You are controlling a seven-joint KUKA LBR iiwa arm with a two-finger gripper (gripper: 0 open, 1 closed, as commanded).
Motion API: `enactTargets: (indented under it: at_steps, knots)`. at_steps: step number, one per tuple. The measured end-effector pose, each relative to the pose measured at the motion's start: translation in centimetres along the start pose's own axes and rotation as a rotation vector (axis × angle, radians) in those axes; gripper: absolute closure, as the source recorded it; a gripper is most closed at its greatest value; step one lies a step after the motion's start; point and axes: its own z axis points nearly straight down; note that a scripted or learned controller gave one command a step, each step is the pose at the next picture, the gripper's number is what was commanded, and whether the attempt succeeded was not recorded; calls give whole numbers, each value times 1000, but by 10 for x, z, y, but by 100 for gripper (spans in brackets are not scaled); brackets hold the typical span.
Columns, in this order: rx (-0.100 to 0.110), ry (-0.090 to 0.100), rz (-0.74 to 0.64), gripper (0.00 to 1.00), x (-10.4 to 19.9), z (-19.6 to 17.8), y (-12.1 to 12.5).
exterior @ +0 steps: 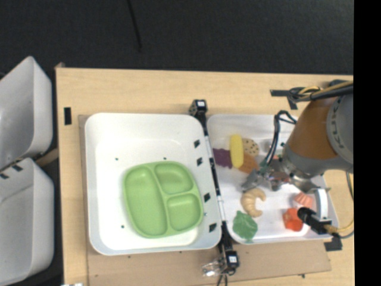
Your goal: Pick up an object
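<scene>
The right bin (262,124) holds several toy foods. A yellow corn-like piece (236,149) lies near its back, with a purple piece (222,157) to its left and a speckled cookie (251,146) to its right. A tan croissant (254,201) rests mid-bin, a green leafy piece (244,225) at the front, and red-orange pieces (292,219) at the front right. My gripper (260,177) hangs low in the bin just above the croissant, right of the corn. Nothing shows between its fingers.
The left bin (101,136) carries a green three-compartment plate (162,198). The arm's orange band (312,133) and wrist cover the right bin's right side. Black clips sit along the divider between the bins. The wooden bench (131,88) surrounds both bins.
</scene>
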Motion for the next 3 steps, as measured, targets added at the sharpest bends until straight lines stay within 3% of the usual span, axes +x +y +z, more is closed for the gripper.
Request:
enactTargets:
  at_steps: [1,3]
  knots:
    - [-2,0,7,100,-1,-11,1]
    - [-9,-2,6,100,-13,-102,-8]
